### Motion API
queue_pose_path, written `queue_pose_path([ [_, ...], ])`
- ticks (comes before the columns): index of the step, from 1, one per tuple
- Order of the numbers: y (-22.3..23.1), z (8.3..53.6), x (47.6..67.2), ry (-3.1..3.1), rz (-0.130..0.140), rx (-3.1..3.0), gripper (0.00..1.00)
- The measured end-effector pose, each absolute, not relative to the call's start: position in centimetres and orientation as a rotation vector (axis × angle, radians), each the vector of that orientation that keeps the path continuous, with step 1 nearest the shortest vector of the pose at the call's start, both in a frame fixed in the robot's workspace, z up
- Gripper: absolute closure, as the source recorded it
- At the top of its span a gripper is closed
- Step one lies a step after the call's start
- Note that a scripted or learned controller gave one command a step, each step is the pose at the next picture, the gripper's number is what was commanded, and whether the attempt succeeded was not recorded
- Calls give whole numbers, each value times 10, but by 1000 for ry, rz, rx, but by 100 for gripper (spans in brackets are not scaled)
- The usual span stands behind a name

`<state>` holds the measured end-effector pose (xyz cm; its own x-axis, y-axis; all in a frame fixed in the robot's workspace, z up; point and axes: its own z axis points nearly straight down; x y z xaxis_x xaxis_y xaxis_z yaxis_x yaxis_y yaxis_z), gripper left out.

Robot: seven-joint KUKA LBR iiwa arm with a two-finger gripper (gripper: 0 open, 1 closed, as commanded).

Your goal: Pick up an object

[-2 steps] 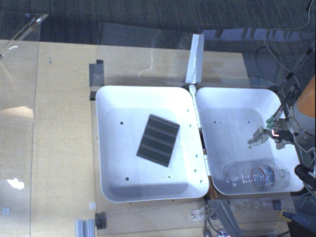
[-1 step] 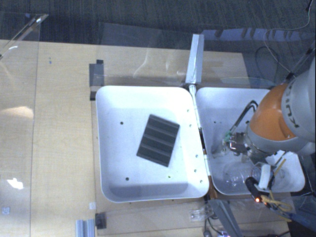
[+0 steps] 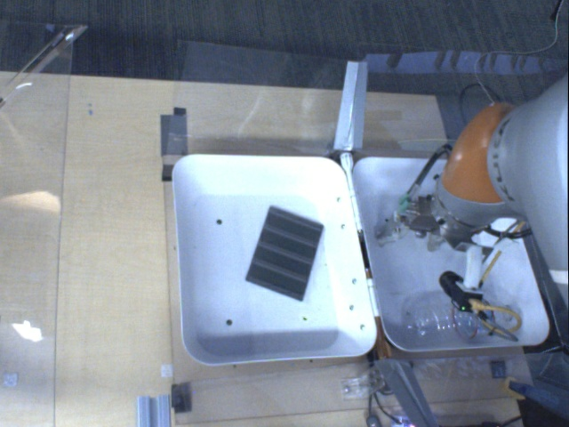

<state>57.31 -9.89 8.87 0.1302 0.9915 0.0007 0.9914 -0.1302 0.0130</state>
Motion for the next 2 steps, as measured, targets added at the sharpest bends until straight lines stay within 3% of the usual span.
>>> queue_pose_path([
  [1, -106, 89, 665, 2150, 6, 2284, 0],
  [2, -176, 188, 647, 2143, 7, 2288, 0],
])
